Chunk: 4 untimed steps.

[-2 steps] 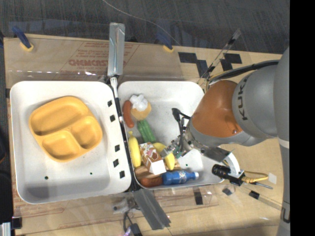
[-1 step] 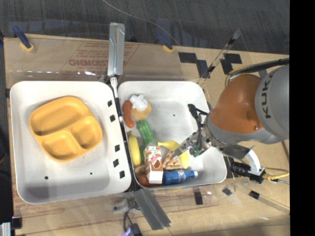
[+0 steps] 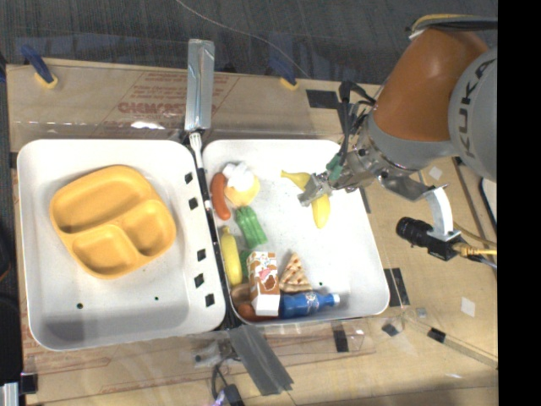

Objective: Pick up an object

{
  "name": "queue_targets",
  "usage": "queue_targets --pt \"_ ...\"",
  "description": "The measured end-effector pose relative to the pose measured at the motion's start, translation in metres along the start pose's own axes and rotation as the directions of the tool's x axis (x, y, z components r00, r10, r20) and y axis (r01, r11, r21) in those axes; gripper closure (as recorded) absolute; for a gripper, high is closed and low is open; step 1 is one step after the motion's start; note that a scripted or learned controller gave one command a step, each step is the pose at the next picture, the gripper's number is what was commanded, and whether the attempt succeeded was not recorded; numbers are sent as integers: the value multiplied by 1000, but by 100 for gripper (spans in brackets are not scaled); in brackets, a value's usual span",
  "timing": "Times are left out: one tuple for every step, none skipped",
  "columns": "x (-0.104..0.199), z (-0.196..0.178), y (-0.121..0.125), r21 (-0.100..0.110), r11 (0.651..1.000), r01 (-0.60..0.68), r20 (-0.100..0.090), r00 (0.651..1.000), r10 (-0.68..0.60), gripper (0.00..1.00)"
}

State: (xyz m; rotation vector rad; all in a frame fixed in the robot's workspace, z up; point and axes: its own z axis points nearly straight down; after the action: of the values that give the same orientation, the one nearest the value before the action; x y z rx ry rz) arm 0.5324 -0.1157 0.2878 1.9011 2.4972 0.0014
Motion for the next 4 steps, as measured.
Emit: queue_targets --pt "0 1 -1 2 1000 -1 -1 1000 1 0" --pt "21 114 -39 11 994 -112 -3 994 112 0" --pt "10 172 30 10 997 -74 -4 997 74 0" --pt "-5 197 56 5 969 -246 -1 969 246 0"
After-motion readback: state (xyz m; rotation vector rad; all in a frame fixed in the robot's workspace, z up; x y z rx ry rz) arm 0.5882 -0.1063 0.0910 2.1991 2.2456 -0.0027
